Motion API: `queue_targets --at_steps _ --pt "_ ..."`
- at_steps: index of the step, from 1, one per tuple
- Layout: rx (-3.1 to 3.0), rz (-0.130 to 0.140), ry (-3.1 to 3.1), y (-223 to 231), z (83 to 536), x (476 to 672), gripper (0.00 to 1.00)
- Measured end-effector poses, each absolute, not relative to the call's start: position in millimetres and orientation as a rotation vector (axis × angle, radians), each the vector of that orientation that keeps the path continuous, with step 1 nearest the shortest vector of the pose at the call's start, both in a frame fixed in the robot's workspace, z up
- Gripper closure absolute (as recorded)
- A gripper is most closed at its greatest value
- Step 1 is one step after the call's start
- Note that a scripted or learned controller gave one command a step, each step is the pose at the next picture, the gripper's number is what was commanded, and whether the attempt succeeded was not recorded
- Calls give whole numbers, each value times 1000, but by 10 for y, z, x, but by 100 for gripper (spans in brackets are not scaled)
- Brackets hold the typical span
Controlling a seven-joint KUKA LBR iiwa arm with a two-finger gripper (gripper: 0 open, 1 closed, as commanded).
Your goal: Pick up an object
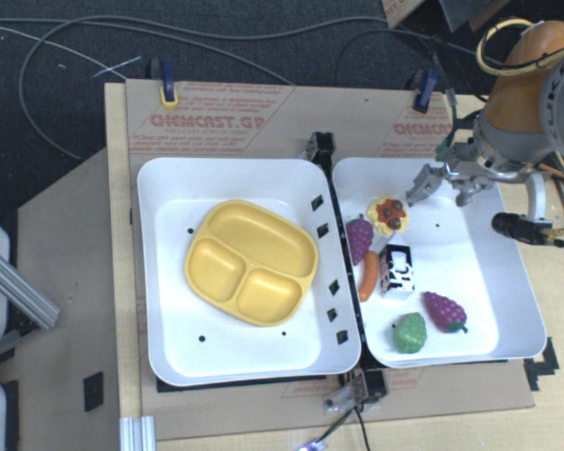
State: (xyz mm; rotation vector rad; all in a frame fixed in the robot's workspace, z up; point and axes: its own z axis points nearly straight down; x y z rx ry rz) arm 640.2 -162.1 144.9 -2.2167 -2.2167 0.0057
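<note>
Green and knobbly, a toy vegetable (409, 333) sits closest to the viewer, near the front rim of the right bin (508, 299). Just beside it, toward the right, lies a bumpy purple bunch of grapes (445, 310). Behind these stands a small black-and-white block (397, 270), touching or almost touching a smooth orange carrot (368, 276) that lies along the bin's left wall. A second purple grape bunch (359, 238) sits just behind the carrot, and a yellow and red toy (390, 214) lies beyond that.

Both bins are shallow, glossy white plastic with rounded corners, side by side on a pale wooden counter (122, 280). In the left bin (164, 327), a smooth yellow divided plate (252, 261) with three compartments rests near the middle, with bare white floor all round it.

At the back of the right bin, the gripper (448, 183) hangs with its fingers (421, 187) spread apart, holding nothing, near the yellow and red toy. Bare floor fills that bin's right half.
</note>
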Motion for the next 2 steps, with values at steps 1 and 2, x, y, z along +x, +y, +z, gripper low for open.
queue_targets --at_steps 1,2 --pt "-2217 3 -2219 -1550 990 6445 0" --pt "-2221 -4 -2223 -1550 1138 6463 100"
